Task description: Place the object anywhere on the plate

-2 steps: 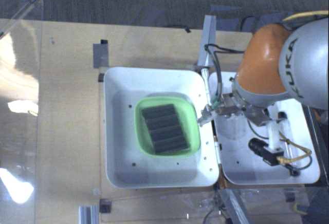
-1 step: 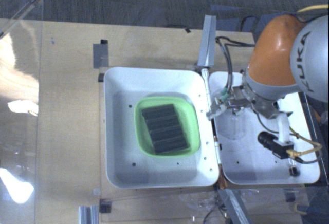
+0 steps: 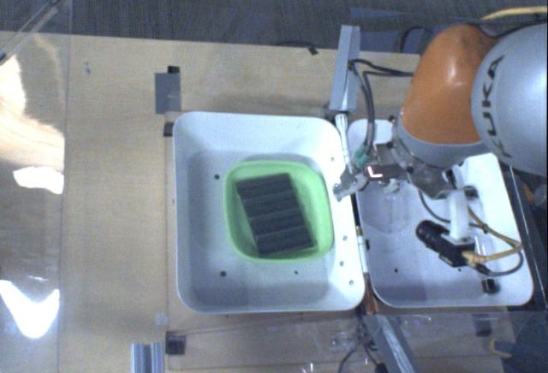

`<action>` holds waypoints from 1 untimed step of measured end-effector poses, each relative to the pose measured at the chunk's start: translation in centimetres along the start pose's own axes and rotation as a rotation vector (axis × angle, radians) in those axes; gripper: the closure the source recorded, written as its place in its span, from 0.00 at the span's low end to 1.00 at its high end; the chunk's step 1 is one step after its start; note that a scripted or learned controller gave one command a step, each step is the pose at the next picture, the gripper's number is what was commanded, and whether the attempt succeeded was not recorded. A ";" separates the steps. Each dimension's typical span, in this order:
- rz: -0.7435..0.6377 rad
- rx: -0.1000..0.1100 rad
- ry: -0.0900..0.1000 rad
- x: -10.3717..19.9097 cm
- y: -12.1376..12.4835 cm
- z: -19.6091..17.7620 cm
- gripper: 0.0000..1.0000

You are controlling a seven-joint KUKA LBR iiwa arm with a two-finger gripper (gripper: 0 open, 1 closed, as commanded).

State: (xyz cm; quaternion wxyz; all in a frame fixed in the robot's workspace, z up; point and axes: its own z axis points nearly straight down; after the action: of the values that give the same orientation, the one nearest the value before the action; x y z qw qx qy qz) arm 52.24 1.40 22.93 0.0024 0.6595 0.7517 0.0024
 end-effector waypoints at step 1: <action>0.048 0.000 0.000 -1.4 0.3 0.1 0.00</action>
State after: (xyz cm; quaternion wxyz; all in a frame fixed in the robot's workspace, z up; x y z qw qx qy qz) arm 52.68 0.03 22.86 0.0025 0.6772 0.7357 0.0025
